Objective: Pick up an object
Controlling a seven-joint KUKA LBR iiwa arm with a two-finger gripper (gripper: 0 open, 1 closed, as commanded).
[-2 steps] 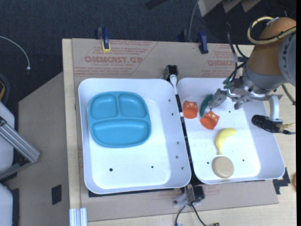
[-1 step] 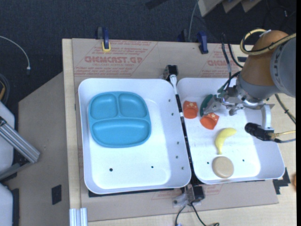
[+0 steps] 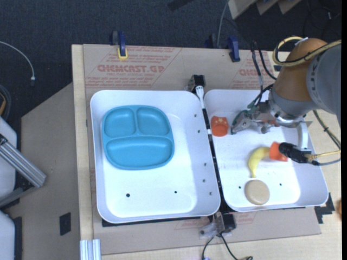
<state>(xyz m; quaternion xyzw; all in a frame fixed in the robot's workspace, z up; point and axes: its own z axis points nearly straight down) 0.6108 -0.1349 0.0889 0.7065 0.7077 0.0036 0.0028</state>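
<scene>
Just left of the gripper (image 3: 237, 128), an orange cup (image 3: 219, 126) stands in the right bin (image 3: 309, 191), apparently untouched. Whether the gripper is spread cannot be told. Nearer the front lie a yellow banana (image 3: 256, 159) and a tan disc (image 3: 257, 192); a blue divided plate (image 3: 138, 137) occupies the left bin (image 3: 157, 199).
</scene>
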